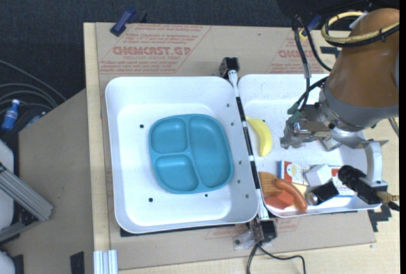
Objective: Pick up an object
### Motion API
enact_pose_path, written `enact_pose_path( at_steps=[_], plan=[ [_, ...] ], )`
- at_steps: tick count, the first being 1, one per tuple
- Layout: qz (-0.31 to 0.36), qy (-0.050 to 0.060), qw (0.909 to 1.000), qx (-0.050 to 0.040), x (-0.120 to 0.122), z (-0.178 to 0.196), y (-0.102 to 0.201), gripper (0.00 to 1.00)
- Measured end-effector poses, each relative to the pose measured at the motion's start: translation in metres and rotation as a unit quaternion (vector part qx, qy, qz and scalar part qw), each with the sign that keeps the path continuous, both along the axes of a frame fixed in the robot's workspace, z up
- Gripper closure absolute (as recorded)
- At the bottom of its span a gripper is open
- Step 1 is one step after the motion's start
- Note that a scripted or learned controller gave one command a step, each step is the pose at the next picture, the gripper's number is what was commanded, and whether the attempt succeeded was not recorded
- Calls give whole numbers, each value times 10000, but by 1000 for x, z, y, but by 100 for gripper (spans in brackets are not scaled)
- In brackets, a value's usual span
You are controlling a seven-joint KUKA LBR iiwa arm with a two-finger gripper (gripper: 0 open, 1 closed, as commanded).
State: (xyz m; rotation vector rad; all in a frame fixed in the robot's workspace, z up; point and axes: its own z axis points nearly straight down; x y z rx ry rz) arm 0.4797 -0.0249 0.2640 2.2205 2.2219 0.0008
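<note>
Since nothing sits between the fingers yet, step: close in on one item in the right bin [273, 85] and grip it.
Target (my guess): banana [261, 136], lying in right bin hard by its left wall, mid-length, apart from the other stuff.
How to do it well: come down w/ fingers across the banana's short axis, not along it; stay clear of the bin wall and the divider between the bins; squeeze at the thick middle, since the curved skin could slip.
Other picks: red bowl-like piece [283, 198] and a white/red carton [295, 171] crowd the right bin's near edge, touching or overlapping; harder to isolate.
Pincer [297, 134]: just right of the banana, over the bin's middle; can't tell if wide or narrow, the metal parts blur together.
Arm pose: enters from desk's right edge, orange band [368, 63] above the wrist, wrist bent down toward bin floor, height above it unclear.
Left bin [127, 101]: holds blue divided plate [189, 153], centred, not near the arm.
</note>
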Motion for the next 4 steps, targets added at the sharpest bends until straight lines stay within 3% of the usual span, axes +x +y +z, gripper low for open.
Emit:
enact_pose_path(
  at_steps=[1, 2, 3, 4],
  plan=[
    [-5, -1, 10000, -3, 82, 6, -37, 100],
    [-4, 0, 10000, -4, 82, 6, -37, 0],
    [-9, 9, 10000, -2, 86, -180, -99, 0],
    [3, -3, 10000, 0, 158, -179, -72, 0]
  ],
)
